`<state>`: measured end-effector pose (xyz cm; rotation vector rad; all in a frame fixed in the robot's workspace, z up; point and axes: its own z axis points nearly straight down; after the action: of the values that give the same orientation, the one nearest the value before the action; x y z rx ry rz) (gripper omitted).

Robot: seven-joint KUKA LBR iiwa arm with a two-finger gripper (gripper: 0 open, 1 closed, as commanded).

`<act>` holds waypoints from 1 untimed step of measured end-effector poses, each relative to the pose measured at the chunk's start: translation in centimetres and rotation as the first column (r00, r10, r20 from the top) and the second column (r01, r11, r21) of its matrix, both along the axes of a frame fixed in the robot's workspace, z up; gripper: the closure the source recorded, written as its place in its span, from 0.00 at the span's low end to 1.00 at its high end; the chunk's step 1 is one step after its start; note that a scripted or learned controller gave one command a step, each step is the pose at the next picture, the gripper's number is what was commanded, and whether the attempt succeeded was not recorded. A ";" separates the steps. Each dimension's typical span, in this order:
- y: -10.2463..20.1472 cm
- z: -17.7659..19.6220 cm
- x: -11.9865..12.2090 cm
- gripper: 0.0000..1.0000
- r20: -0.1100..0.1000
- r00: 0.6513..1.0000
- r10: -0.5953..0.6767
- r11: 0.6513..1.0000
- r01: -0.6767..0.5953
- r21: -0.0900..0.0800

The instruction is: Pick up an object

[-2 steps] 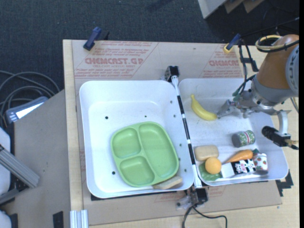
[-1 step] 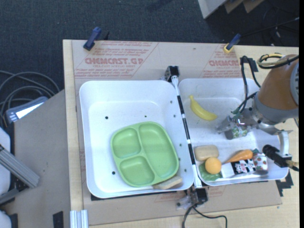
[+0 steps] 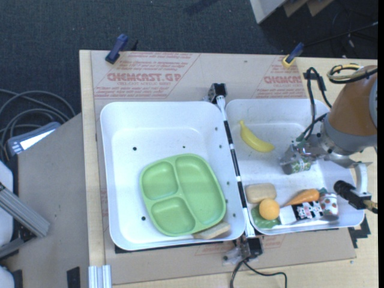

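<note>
Two shallow white bins sit side by side on a pale board printed with red lettering, seen from above at a slant. The arm [image 3: 354, 116] comes in from the right edge, its orange band bulging over a grey wrist, and bends down into the right bin [image 3: 273, 110]. Its gripper [image 3: 297, 161] hangs low over the middle of that bin's floor, a small cluster of grey metal parts; whether it is spread or closed cannot be told, and nothing can be seen caught in it.

Just up and to the left of the gripper lies a yellow banana [image 3: 255, 139], smooth and curved, apart from the metal. Along the bin's near wall the other objects crowd together: a tan, rounded bread slice [image 3: 261, 192], an orange ball-like fruit [image 3: 269, 209] touching it, a tapered orange carrot [image 3: 303, 196], and a small patterned box [image 3: 315, 209] in black, white and red.

The left bin [image 3: 120, 131] holds a pale green plastic tray [image 3: 180, 194] with three rounded compartments, and a tan flat piece [image 3: 213, 232] pokes from under its near corner. A black clip [image 3: 217, 91] grips the seam where the bins meet. Blue clamps [image 3: 116, 48] and yellow-tipped ones pin the board's far corners.
</note>
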<state>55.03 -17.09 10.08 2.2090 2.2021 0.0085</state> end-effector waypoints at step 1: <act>3.6 13.9 0.2 1.00 -0.017 1.000 0.004 1.000 -0.004 0.011</act>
<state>55.22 -13.53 24.01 2.2188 2.2208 0.0021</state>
